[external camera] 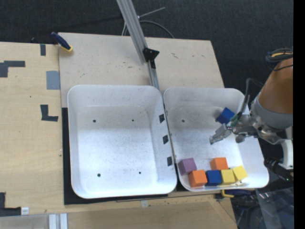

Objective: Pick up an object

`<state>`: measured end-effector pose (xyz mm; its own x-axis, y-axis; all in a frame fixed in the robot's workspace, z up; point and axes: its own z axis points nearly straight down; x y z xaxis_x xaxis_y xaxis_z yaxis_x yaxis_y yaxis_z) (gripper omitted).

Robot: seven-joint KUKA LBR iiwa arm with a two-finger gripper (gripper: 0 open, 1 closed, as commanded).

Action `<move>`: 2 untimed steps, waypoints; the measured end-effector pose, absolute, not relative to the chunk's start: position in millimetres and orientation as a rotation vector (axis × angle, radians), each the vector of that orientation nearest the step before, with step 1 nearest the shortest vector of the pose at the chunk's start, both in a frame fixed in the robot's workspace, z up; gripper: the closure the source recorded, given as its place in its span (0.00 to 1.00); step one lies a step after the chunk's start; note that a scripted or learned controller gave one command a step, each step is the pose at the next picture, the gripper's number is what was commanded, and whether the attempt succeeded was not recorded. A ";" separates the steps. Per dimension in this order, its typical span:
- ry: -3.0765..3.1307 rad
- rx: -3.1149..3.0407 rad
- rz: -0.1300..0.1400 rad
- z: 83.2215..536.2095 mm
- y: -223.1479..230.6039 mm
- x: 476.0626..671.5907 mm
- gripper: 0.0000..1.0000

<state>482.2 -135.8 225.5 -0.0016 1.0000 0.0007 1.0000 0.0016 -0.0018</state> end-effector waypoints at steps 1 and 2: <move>-2.222 -2.228 0.002 256.2 -204.1 496.9 0.00; -2.226 -2.218 0.002 203.9 -208.8 609.5 0.00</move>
